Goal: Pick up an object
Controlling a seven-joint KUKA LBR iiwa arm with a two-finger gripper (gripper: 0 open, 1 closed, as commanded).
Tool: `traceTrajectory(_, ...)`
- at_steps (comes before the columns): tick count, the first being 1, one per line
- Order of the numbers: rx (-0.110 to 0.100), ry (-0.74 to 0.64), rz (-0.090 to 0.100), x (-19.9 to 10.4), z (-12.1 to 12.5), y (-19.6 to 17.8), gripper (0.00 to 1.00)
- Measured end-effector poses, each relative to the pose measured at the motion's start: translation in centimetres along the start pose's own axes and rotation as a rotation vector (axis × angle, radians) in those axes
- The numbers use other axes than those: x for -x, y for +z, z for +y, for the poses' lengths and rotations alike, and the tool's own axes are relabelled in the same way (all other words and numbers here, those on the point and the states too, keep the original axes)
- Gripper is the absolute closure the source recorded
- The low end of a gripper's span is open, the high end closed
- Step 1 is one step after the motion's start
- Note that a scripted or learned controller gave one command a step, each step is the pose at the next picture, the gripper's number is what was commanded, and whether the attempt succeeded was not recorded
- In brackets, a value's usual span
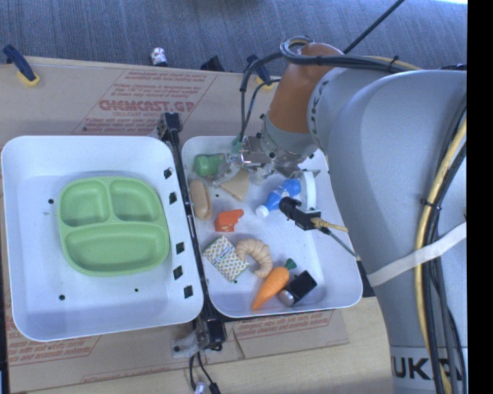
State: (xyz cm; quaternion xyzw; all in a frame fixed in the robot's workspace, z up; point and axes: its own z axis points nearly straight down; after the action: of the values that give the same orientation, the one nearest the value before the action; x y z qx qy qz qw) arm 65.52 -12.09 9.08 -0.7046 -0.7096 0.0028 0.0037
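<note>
Gripper [248,159] low at right bin [338,279] far edge, by green obj [205,165]. Can't tell grip state. Nothing visibly lifted; pick not yet done.

both bins are white: the left bin [16,220] and the right bin [338,277]. the divided plate [112,224] is pale green. the carrot [269,288] is orange with a small green tip. the croissant [256,254] is tan. the small packet [224,258] is white with a fine yellow and blue check. the orange piece [228,219] is red-orange. the bread roll [200,198] is light brown. the green toy [207,165] is dark green. the bottle [279,198] is blue with a white cap. the arm [378,171] is grey, its band [300,89] orange. the cardboard [107,97] is brown with red print.
</note>
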Motion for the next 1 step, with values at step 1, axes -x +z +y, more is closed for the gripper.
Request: traceTrajectory(1, -0.007, -0.004, 0.001, 0.01, -0.1, -0.96, 1.0)
